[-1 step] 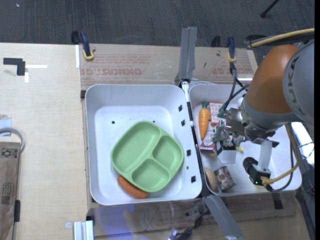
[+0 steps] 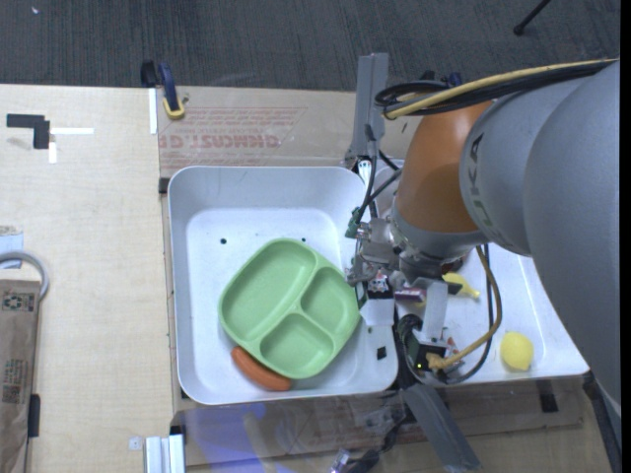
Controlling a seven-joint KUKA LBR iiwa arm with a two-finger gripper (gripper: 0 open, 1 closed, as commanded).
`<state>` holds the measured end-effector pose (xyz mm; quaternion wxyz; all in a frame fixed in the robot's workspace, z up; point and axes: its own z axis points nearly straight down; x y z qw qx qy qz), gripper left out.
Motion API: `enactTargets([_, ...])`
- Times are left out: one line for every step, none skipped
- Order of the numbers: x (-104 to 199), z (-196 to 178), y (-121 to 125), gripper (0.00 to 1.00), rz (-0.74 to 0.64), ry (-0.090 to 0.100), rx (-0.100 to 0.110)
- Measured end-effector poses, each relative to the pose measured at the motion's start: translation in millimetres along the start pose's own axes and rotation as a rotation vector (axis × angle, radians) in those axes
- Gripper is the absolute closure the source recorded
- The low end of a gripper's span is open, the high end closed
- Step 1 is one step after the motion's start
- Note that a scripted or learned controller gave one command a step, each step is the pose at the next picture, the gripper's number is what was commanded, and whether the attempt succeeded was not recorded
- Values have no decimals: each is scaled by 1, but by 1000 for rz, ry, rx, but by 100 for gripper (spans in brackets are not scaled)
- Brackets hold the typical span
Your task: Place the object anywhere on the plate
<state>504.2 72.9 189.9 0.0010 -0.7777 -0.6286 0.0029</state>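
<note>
The plate (image 2: 289, 307) lies just left of the gripper (image 2: 380, 286). The bin (image 2: 197, 264) floor beyond the plate is free. A lemon (image 2: 517, 351) sits to its right.

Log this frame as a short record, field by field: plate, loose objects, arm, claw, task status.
plate: green divided plate, three compartments, in the left bin, nothing on it
orange object: orange piece at the plate's lower edge, partly tucked under it
yellow object: lemon-like item in the right bin
arm: grey arm, orange band, above the divide between the bins
claw: claw near the plate's right rim; grip unclear
task status: not yet done
</note>
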Motion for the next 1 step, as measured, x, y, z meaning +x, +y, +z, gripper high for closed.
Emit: enactTargets([0,0,0,0,0,0,0])
